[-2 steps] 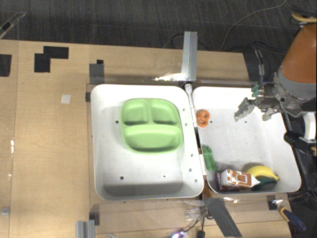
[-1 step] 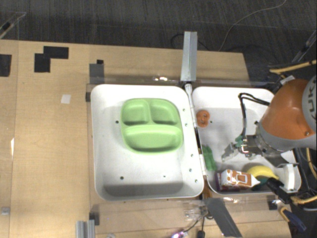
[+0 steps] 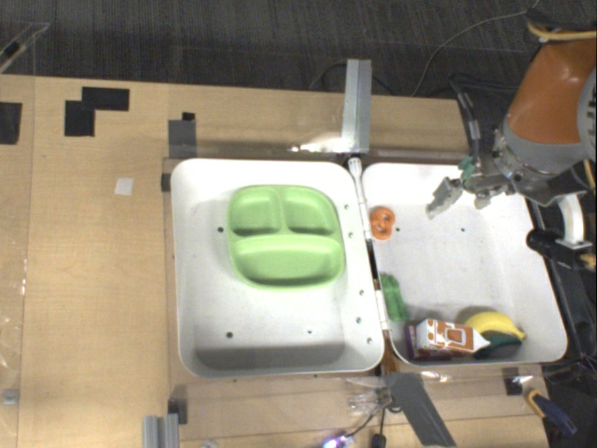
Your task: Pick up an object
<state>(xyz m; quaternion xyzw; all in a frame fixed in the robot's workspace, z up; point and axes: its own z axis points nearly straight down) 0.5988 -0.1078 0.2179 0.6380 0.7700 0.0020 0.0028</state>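
- Your hand [image 3: 446,197] hangs over the top part of the right bin [image 3: 485,278], near its back wall. It has nothing in it. You cannot tell from this view how wide it is spread.
- The things you could pick up all lie along the edges of that bin. A small orange toy [image 3: 381,220] sits by the left wall, near the hand. A green thing [image 3: 392,297] lies lower down, touching the same wall.
- A brown carton [image 3: 446,339] lies by the front wall. A yellow banana [image 3: 492,325] sits just beside it, with something dark under it.
- What could go wrong: if you go for the orange toy, the hand may bump the wall between the two bins, because the toy is pressed close to it.
- The green thing is thin and lies flat along the wall, so the hand may slip off it or close on air.
- The carton and the banana touch each other. Grabbing one may push the other, or you may catch both and drop them.
- The middle of the right bin is bare, so if you go straight down from here you will likely grab nothing.
- The left bin [image 3: 201,278] holds a green plate [image 3: 283,233] with three parts. It is well apart from the hand and not in your way.
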